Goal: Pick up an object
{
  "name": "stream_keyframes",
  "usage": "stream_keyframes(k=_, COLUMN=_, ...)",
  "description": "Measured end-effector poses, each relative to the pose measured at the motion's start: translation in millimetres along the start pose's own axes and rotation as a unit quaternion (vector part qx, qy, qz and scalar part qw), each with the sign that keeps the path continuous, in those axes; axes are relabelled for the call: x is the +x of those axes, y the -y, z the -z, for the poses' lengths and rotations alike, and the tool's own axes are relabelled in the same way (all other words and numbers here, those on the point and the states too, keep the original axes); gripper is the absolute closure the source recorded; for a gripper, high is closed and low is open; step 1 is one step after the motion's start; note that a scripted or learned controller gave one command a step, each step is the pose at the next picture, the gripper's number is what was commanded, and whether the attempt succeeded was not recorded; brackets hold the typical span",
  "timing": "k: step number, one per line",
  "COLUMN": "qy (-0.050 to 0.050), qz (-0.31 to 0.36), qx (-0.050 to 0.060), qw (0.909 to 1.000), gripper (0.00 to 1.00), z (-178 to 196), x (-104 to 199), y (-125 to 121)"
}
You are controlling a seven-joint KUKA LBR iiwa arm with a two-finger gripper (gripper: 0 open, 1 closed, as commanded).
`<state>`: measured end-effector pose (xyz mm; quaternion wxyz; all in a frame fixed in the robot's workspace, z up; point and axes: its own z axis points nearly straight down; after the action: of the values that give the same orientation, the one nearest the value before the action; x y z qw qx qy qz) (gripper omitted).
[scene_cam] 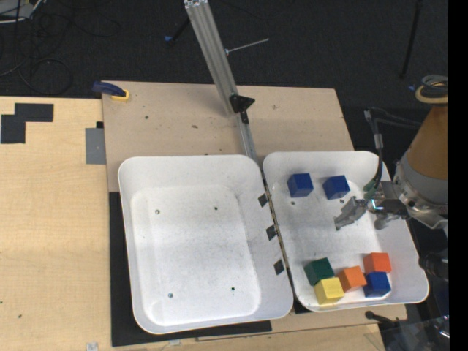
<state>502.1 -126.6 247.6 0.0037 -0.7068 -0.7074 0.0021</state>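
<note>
White plastic bins sit side by side on a wooden bench; the left bin holds no blocks, the right bin holds seven. Two blue cubes lie near the far wall of the right bin: one toward the divider, the other just to its right, a small gap between them. Along the near wall is a tight cluster: a green cube, a yellow cube just in front of it, an orange cube beside the yellow one, a red-orange cube further right, and a third blue cube below that, touching or nearly touching its neighbours.

The arm comes in from the right, its orange band visible over the bin's right rim. The gripper hangs over the middle of the right bin, below and slightly right of the second blue cube and well apart from the near cluster. Nothing is seen between its grey fingers; whether they are spread or closed cannot be told at this angle.

A slanted aluminium rail rises from a black bracket behind the bins.
</note>
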Motion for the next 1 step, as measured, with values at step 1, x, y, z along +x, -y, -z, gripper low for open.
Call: stream_keyframes(k=1, qy=0.000, qz=-0.002, qx=-0.002, qw=1.0000, gripper=0.00, z=1.8, x=-1.3, y=-0.1)
